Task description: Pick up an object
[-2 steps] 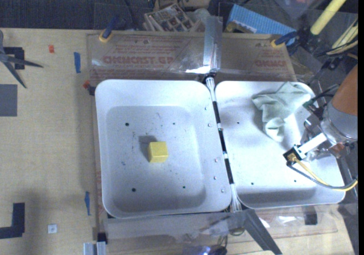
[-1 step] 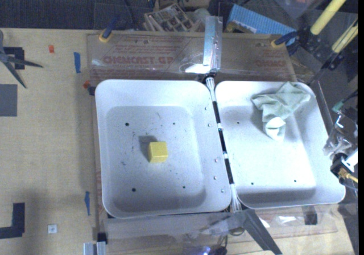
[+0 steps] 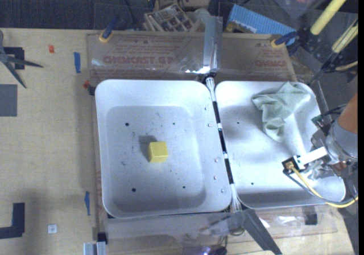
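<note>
Bright overhead light washed the white bins [image 3: 148, 91]; the yellow block [image 3: 158, 152] cast a soft shadow toward upper left; focus was slightly soft.

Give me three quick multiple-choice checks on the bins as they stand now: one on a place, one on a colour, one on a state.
1. Which bin holds the block?
A. The left one
B. The right one
C. Neither

2. What colour is the block?
A. Red
B. Yellow
C. Blue

3. How does the cloth lie?
A. Folded flat
B. Crumpled in a heap
C. Rolled into a tube

Answers:
1. A: the block sits alone on the floor of the left bin.
2. B: it stands out plain yellow against the white floor.
3. B: the cloth bunches up in loose folds at the far side of the right bin.
</note>
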Motion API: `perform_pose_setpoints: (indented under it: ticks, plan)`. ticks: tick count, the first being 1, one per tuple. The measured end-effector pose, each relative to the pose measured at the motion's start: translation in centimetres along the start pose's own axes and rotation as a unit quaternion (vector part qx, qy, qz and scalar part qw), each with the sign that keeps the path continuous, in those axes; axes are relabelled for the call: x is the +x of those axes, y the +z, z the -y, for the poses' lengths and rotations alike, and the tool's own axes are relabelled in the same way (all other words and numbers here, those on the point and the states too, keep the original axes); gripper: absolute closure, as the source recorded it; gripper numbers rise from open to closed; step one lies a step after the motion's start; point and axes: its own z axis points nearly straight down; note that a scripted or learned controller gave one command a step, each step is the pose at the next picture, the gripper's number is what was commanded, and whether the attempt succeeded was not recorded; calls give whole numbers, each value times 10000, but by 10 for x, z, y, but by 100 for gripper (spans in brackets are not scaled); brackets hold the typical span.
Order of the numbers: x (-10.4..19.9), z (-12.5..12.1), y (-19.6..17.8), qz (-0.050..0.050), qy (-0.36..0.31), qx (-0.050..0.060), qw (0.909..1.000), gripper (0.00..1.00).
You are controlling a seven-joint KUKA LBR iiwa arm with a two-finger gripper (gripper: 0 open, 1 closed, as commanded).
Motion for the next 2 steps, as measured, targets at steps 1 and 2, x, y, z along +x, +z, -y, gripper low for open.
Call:
perform_pose_setpoints:
  ticks: [1, 2]
  plan:
    - [-11, -25, -80, -5, -220, -19, 9998, 100]
    - [25, -40, -23, -5, 898, -14, 9960, 100]
